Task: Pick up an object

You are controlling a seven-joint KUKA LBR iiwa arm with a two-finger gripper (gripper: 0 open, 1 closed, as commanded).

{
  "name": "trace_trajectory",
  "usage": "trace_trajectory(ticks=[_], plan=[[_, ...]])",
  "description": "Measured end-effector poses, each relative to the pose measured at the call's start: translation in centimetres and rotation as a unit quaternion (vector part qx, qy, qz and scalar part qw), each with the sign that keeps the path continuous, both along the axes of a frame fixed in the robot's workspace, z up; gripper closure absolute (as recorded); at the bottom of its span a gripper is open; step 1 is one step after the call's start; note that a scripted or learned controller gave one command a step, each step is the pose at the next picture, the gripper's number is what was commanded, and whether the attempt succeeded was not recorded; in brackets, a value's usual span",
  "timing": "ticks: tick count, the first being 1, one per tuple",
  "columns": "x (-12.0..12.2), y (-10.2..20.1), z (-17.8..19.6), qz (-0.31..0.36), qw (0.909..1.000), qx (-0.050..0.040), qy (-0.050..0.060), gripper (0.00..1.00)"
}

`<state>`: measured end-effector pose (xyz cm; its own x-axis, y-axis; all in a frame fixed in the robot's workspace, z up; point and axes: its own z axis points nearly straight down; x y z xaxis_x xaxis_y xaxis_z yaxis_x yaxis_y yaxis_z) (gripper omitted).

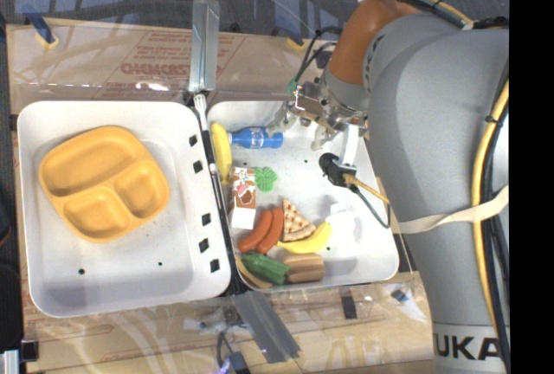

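Right bin [381, 251], smooth white plastic, holds toy food crowded along its left and lower sides: a blue bottle [257, 138] lying flat at upper left, a yellow banana [222, 151] against the left wall, a green leafy piece [264, 179], red sausages [263, 229], a triangular pizza slice [295, 222]. The hand [312, 123] hangs at the bin's upper centre, right of the bottle; its opening cannot be made out. Left bin [35, 277] carries a yellow compartment plate [102, 182].
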<state>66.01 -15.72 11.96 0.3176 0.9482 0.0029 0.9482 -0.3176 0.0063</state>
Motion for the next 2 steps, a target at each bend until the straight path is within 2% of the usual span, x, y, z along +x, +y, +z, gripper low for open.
trace_trajectory(ticks=[1, 2], plan=[[0.3, 1.8, -1.4, 0.084, 0.9965, -0.0053, -0.006, 0.0], [0.3, 5.9, -1.6, 0.255, 0.9668, -0.0064, -0.006, 0.0]])
